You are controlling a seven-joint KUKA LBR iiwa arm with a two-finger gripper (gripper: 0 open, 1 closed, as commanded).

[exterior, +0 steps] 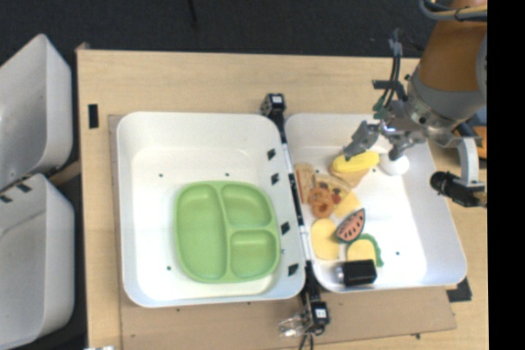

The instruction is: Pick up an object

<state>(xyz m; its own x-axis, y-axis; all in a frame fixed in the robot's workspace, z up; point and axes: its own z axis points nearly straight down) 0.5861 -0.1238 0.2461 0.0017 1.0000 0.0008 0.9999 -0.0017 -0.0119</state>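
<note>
You see the gripper (379, 145) low over the far part of the right bin (426, 238), with the grey arm (447, 65) and its orange band reaching in from the right. Its two fingers are spread apart: one finger (358, 142) points down at the far edge of a yellow block (354, 166), the other sits just above a small white ball (396, 165). Nothing lies between them, so treat the gripper as released and empty.

Note the yellow block and white ball side by side, directly below the fingertips. Nearer the camera, along the left side of the same bin, find a pizza slice (322, 194), a yellow round piece (325, 240), a watermelon slice (351, 225), a green curved piece (370, 244) and a black box (358, 272) at the near edge. These items lie close together, some touching.

In the left bin (148, 160), a green divided plate (226, 229) lies flat toward the near right corner. Both bins rest on the wooden bench (98, 201).
</note>
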